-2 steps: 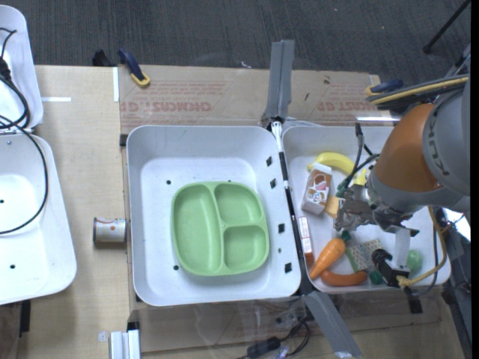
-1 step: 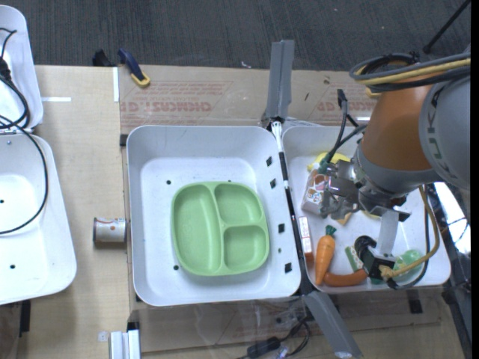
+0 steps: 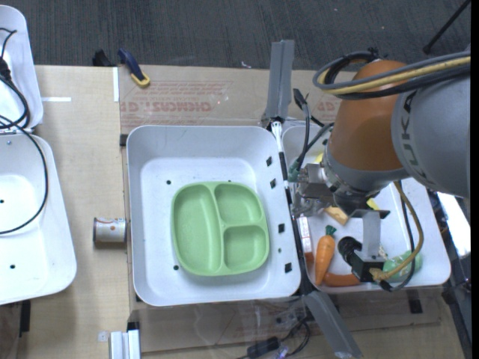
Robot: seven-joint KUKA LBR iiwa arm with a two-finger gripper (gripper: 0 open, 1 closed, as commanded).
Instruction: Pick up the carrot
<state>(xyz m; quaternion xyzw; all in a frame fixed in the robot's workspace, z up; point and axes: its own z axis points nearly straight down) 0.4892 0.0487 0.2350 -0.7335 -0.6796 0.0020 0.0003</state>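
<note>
So in the overhead camera view the pick isn't done as far as I can judge: the carrot is lying on the floor of the right bin, lower right of the frame, leafy green end pointing up the picture and the orange tip pointing down. The arm hangs over that same bin and its bulk covers most of the tool, which sits just above and a bit left of the carrot. I honestly can't tell how far open the tool is, and nothing shows it having hold of anything. What's left, by my read, is pretty much the whole job: line up, drop down, grab, lift. As for what's in the containers, the right bin also has a yellowish chunk just above the carrot, an orange-red thing near the bottom wall right below it, and a green item over toward the right side. The left bin, middle of the frame, just has a green plate with three bare compartments. Out on the table, left of that bin, there's a small can on its side.
</note>
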